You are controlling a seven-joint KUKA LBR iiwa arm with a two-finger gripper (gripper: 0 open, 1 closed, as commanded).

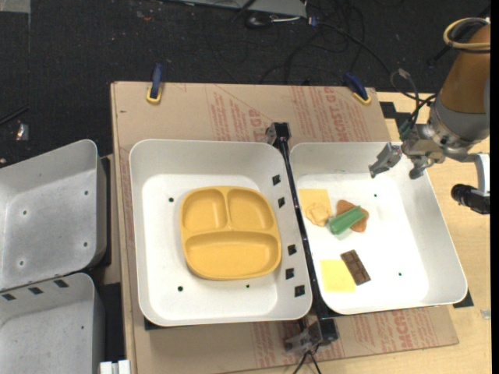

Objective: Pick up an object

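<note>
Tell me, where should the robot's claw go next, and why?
Probably left and down toward the green cylinder. The open two-finger gripper holds nothing and hangs near the top-right corner of the right white bin, while the small objects lie near that bin's left side.

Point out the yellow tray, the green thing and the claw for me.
Yellow tray (231, 252): camera view, floor of its wide compartment.
Green thing (342, 222): camera view, middle of its body.
Claw (400, 162): camera view, midway between its fingertips.

Divided tray (231, 234) in the left bin (148, 170); small food pieces (337, 241) clustered in the right bin (437, 232), gripper (399, 164) above that bin's far edge
</note>
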